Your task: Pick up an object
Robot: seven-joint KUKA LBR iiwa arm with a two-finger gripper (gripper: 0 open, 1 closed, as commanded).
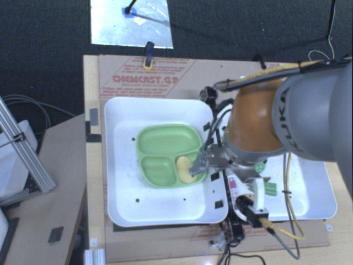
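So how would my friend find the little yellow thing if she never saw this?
Look at the left white bin. A light green divided plate lies in its middle. The yellow piece sits in the plate's lower right compartment, right by the end effector, and it is the one yellow thing on all that green.

Single fixed camera above bench (94, 148), slanting down on both bins (118, 203).

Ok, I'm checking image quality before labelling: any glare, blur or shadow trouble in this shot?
Camera view: the metal sheet at the top catches bright glare; the left bin is evenly lit, nearly washed out; the green tray and yellow object are a bit soft; the arm looms large and slightly blurred, shading the gripper area.
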